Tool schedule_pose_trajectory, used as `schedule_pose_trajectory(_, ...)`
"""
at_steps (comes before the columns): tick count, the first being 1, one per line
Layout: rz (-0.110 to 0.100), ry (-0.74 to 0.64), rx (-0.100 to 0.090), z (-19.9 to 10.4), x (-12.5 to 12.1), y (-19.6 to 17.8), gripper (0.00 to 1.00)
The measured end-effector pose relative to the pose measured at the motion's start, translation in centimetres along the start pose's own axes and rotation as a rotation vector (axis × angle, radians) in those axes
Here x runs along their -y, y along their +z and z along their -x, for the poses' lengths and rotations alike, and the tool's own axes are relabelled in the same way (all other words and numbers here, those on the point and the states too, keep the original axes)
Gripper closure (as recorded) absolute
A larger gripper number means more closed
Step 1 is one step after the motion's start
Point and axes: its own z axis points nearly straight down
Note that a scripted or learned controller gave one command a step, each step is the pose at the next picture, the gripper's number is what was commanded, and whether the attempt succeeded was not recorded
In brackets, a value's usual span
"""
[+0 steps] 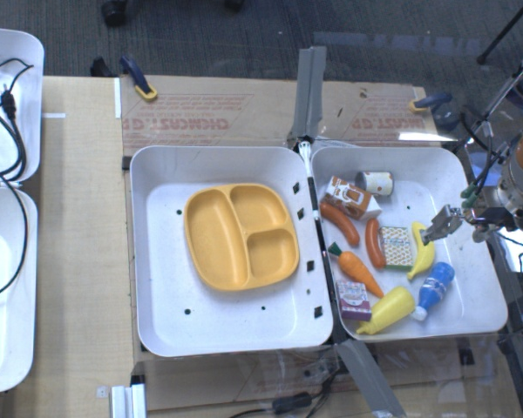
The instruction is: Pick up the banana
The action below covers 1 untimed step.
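Observation:
The banana (pixel 423 252) is small, yellow and curved. It lies in the right bin (pixel 479 316), right of a green-edged packet (pixel 397 245) and above a blue bottle (pixel 434 287). My gripper (pixel 439 226) reaches in from the right and hangs just over the banana's upper end. The slanted view does not let me tell whether it touches the fruit. The banana rests on the bin floor.
The right bin also holds two sausages (pixel 341 221) (pixel 375 244), a carrot (pixel 358 269), a juice carton (pixel 349 196), a can (pixel 377 183), a yellow squeeze bottle (pixel 389 310) and a small box (pixel 353 299). A yellow divided plate (pixel 241 235) lies in the left bin (pixel 157 320).

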Motion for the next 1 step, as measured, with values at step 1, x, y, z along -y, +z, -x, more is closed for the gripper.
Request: schedule_pose_trajectory(1, -0.001, -0.06, -0.001, 1.87, -2.13, 14.03, 0.0)
